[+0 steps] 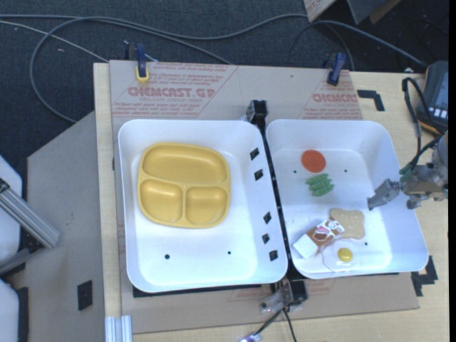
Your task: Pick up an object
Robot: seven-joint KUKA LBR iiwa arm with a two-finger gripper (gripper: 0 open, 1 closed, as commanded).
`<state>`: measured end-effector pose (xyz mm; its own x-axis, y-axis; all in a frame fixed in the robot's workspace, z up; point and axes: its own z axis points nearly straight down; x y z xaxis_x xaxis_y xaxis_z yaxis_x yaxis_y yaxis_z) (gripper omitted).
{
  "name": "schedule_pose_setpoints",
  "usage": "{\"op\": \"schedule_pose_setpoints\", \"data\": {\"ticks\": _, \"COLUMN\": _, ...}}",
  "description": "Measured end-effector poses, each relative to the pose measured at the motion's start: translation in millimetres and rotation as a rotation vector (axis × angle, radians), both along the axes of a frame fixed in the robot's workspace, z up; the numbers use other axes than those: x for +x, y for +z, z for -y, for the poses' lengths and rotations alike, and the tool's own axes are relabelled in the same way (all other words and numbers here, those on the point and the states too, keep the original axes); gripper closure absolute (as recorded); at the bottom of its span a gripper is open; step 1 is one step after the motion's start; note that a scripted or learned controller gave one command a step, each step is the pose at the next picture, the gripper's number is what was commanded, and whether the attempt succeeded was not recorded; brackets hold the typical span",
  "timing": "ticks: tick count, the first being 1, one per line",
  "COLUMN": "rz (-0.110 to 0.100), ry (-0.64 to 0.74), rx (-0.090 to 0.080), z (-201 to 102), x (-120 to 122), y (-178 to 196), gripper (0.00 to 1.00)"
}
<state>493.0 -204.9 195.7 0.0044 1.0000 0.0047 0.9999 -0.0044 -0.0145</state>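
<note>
Two shallow white bins stand side by side on the tabletop, which is covered with a brown board with red printing. The left bin takes the middle and left part of the frame. In its upper left part lies a yellow divided plate with three compartments, flat on the bin floor.

The right bin holds the small objects. A round red-orange piece lies in the upper middle of this bin. Just below it, near but apart, lies a small green piece. Lower, toward the bottom of the bin, there is a tan piece that looks like a slice of toast. Touching its lower left side is a small red and white object, and beside that a white block. Below the toast lies a white piece with a yellow centre, like a fried egg.

The gripper enters from the right edge of the frame, at middle height, over the right side of the right bin. It is well apart from the toast and the other pieces. Nothing is seen between its jaws, but I cannot tell if they are released or clenched, because this part is small and not sharp.

Two blue clamps hold the board at its upper edge, and grey cables run over the dark floor at the top of the frame.
</note>
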Motion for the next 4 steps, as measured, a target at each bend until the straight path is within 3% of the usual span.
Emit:
{"op": "schedule_pose_setpoints", "data": {"ticks": 1, "rz": 0.013, "ry": 0.004, "rx": -0.004, "z": -1, "x": 3, "y": 7, "gripper": 0.00}}
{"op": "schedule_pose_setpoints", "data": {"ticks": 3, "rz": 0.009, "ry": 0.004, "rx": -0.001, "z": 1, "x": 11, "y": -83, "gripper": 0.00}}
{"op": "schedule_pose_setpoints", "data": {"ticks": 4, "rz": 0.014, "ry": 0.004, "rx": -0.003, "z": 1, "x": 12, "y": -110, "gripper": 0.00}}
